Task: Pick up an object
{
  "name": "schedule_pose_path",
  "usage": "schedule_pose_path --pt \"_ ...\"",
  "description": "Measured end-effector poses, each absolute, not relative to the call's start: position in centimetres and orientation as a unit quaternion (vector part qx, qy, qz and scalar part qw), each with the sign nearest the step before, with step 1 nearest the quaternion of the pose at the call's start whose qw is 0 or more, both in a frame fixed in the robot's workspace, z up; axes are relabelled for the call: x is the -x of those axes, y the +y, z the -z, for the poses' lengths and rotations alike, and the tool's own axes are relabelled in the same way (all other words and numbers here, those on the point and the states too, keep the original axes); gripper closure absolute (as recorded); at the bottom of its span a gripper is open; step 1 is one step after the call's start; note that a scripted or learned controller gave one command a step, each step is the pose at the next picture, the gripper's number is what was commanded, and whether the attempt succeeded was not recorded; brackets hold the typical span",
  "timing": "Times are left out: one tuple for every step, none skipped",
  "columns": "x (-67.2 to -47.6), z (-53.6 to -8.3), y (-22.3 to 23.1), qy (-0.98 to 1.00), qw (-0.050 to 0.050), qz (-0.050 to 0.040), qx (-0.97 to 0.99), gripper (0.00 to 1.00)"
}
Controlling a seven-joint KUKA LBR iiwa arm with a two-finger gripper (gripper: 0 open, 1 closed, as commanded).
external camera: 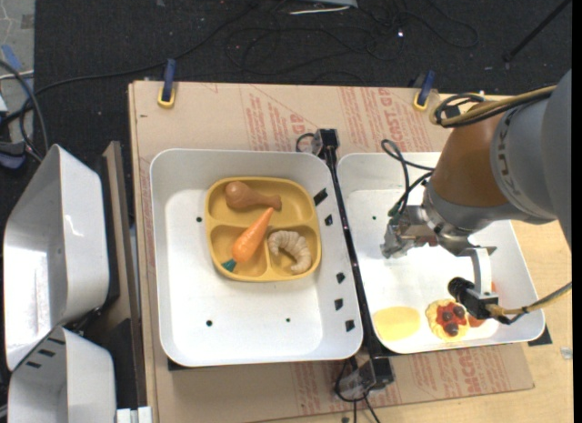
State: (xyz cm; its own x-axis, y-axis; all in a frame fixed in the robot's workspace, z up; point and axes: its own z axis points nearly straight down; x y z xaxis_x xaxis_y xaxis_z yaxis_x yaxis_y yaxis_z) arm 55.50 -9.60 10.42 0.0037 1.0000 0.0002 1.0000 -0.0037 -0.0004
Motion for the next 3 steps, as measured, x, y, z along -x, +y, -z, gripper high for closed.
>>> schedule_pose_path --pt "-55.3 -15.2 -10.5 -0.706 -0.002 0.0009 0.708 1.0" --pt "-55.0 -21.4 -10.4 -0.708 -0.002 0.0015 0.706 1.0" --pt "-55.1 -25.3 -10.4 -0.708 -0.002 0.0013 0.706 1.0"
